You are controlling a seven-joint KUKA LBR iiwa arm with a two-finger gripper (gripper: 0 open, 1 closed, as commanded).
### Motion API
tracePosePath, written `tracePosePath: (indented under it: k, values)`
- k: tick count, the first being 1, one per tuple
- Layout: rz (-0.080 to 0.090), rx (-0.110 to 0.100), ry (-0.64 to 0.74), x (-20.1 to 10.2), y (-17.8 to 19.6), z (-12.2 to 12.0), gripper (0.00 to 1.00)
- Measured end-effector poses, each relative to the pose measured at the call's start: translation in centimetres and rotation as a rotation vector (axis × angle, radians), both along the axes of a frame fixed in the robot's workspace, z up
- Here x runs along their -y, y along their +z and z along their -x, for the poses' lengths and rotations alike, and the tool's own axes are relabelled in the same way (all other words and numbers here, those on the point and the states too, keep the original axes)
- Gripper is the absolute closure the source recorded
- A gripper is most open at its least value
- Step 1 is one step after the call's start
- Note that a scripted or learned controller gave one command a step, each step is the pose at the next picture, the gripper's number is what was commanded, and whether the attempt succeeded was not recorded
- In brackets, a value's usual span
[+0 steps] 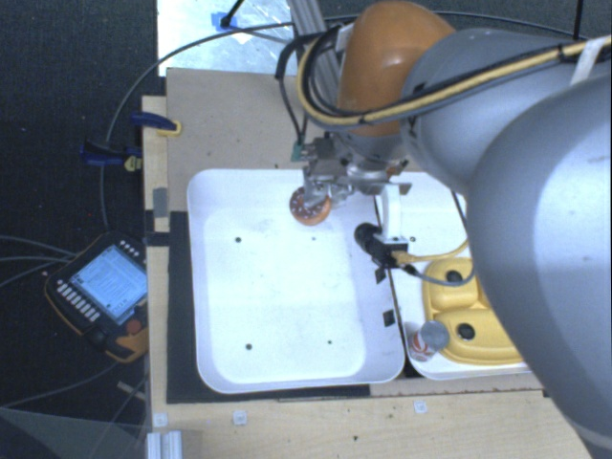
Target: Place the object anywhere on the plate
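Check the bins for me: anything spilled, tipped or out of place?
Nothing spilled or broken. One oddity: a small grey-capped item lies jammed against the yellow plate at the right bin's near-left corner. A small brownish round object sits under the gripper in the left bin.

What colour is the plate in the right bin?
Yellow. The plate shows in the camera view, partly hidden by the arm.

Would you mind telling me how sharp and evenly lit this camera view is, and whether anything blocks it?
Camera view: soft overall; the left bin is evenly lit, nearly shadowless; the arm, close and blurred, covers much of the right bin; the small round object below the end effector is fuzzy; glare washes out the floor patch.
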State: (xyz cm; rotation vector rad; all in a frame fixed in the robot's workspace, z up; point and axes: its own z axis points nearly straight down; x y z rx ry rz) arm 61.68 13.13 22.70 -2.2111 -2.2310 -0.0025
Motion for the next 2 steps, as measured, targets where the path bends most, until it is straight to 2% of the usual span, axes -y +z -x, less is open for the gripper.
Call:
tracePosePath:
  k: [1, 2]
  values:
    - [-0.001, 0.002, 0.0, -5.2, -1.19, -2.06, 1.0]
    - [0.002, 0.001, -0.004, -4.86, -1.14, -2.04, 0.0]
